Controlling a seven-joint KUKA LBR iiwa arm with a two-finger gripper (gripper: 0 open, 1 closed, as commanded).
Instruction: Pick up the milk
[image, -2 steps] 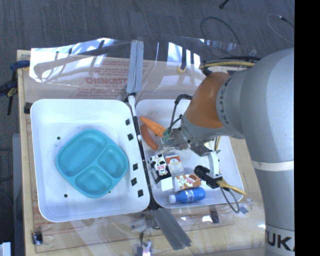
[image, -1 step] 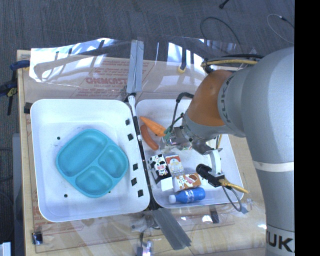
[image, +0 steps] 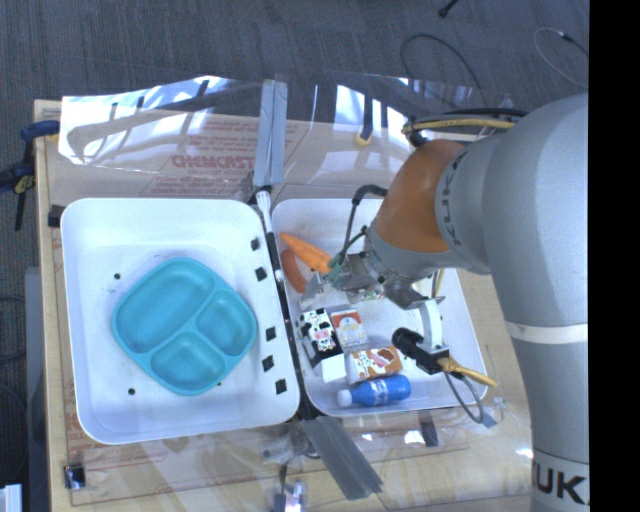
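The gripper (image: 345, 280) is seen low over the right bin (image: 470, 330), partly masked by the wrist and its cabling. Whether it is open or closed cannot be told from this view, and nothing can be confirmed as held.

The milk (image: 317, 334), a small carton with black-and-white cow patches, lies in the same bin just below the gripper and slightly to its left, close against the bin's left wall. It appears to lie on its side, with its long axis running roughly up and down the view, tilted a little. It is judged not yet lifted.

Beside the milk, below and right of the gripper, a snack packet (image: 350, 328) and a second packet (image: 372, 362) are noted, with a blue-labelled bottle (image: 377, 391) further below. A carrot (image: 305, 252) lies just above and left of the gripper. A blue divided plate (image: 185, 325) sits in the left bin (image: 80, 250), well apart.

The coming move is judged to need a short shift toward the carton and a descent, with the packets touching or nearly touching it posing a risk of a crowded grasp.
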